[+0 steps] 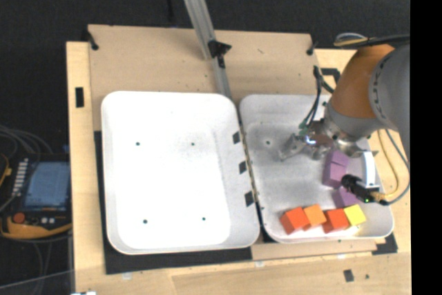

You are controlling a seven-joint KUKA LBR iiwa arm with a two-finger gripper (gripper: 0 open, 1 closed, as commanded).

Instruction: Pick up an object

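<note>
Two white bins sit side by side on the desk (79,148). The left bin (169,169) lies by the right bin (276,124), which holds blocks along its near edge: an orange block (295,219), a lighter orange block (315,214), a red block (336,219), a yellow block (355,215). Above these lies a purple block (338,167) (a second purple piece sits just below it). The claw (293,147) hangs over the right bin's middle; whether it is clenched or released, I cannot tell.

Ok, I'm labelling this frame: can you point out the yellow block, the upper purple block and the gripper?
yellow block (356,215), camera view, its top face.
upper purple block (336,167), camera view, its top face.
gripper (290,149), camera view, between its fingertips.
</note>
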